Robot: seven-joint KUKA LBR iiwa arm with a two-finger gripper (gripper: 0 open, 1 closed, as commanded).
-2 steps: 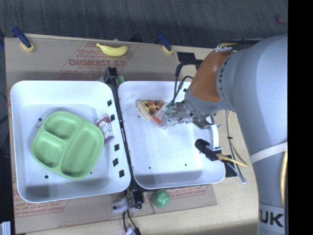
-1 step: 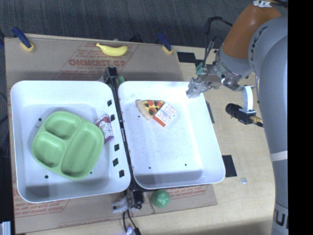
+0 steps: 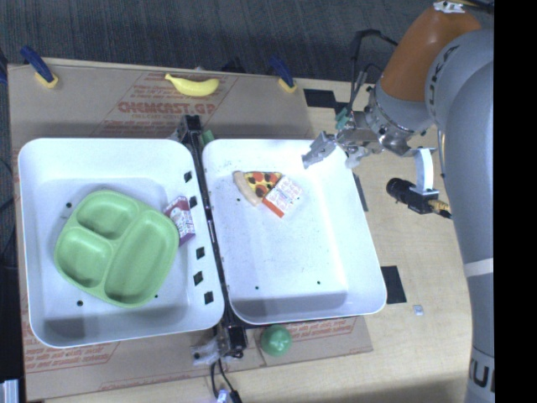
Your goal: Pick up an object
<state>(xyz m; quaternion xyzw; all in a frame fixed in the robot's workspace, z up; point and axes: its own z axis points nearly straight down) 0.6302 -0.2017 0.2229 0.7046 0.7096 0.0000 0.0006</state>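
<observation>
The gripper (image 3: 323,151) hangs over the far right corner of the right bin (image 3: 361,259), its silvery fingers (image 3: 317,154) tilted down toward the bin floor; from up here I cannot tell whether they are spread or pressed together, and nothing shows between them. Left of the gripper, inside that same bin, a toy pizza slice (image 3: 254,183) lies flat with its point aimed at the left wall, and a small red-and-white packet (image 3: 284,196) touches its right edge. Any print on the packet is too small to read.

Left of the right bin, across the dividing wall, the left bin (image 3: 33,191) holds a green divided plate (image 3: 116,246) with three compartments, and a dark red wrapper (image 3: 180,218) rests just beside the plate, against the wall.

Beyond the bins, the cardboard sheet (image 3: 243,95) carries red lettering that reads roughly "CHEMCAST GP", partly faded. A yellow banana (image 3: 193,83) sits on it above that writing. A green ball (image 3: 274,340) rests just outside the right bin's near rim.
</observation>
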